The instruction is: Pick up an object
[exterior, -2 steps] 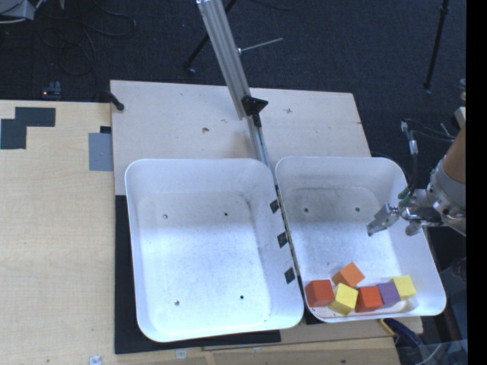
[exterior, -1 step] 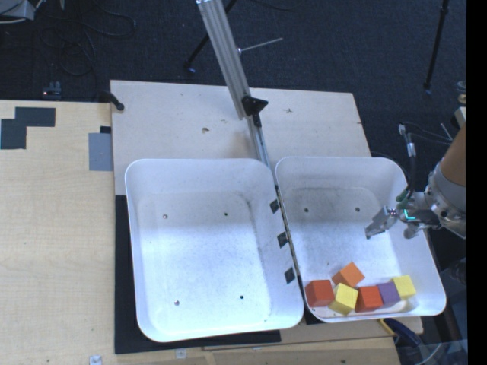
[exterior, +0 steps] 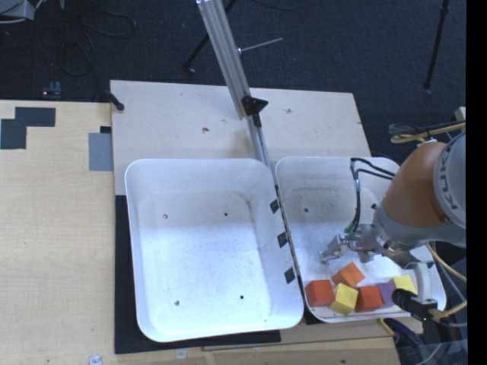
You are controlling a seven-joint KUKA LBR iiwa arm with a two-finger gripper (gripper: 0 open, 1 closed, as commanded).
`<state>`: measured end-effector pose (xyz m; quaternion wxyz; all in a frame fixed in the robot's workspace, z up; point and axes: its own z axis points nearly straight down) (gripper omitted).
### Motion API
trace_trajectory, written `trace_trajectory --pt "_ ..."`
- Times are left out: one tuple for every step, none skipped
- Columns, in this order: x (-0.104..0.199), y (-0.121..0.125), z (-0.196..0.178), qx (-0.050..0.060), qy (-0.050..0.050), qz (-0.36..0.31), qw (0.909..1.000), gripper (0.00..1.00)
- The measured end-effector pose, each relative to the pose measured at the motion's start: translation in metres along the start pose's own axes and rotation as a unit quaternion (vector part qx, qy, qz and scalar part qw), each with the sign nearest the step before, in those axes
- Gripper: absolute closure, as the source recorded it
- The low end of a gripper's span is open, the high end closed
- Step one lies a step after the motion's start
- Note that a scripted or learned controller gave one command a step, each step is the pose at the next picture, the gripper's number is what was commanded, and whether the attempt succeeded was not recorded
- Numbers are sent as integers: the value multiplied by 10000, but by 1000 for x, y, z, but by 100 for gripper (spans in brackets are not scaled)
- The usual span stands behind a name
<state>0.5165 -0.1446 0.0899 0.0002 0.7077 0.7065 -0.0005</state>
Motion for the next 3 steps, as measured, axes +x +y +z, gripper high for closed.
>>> trace_trajectory --pt "0 -10 -148 -30 -2 -13 10000 0" --pt "3 -4 2 9 9 -2 10000 0" --pt "43 0 -145 -30 6 -20 10000 0"
